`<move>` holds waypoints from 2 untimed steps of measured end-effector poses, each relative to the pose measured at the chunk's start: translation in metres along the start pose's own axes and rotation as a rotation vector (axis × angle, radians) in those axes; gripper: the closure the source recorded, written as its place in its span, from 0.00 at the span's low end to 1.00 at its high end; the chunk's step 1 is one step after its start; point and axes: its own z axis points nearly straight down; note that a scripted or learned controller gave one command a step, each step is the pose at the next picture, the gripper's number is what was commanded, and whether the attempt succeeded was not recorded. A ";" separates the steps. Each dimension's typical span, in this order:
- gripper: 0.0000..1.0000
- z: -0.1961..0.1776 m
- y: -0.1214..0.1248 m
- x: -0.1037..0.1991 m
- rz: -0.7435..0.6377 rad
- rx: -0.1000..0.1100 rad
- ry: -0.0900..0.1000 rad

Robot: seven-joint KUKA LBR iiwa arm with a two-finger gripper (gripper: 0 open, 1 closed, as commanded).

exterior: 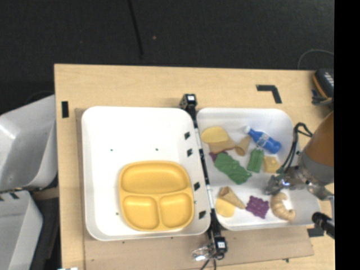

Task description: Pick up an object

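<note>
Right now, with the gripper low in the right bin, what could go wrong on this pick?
1. The gripper sits just above the croissant, close to the bin wall; it may strike the rim.
2. The purple grapes lie beside the croissant; closing could nudge them instead of gripping.

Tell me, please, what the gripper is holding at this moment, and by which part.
It cannot be told. The gripper is low in the right white bin, just above the pale croissant-shaped toy, but no object is clearly held.
</note>
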 end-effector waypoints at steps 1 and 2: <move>1.00 -0.101 0.005 0.033 -0.007 -0.012 -0.002; 1.00 0.006 0.051 -0.008 -0.002 0.001 -0.002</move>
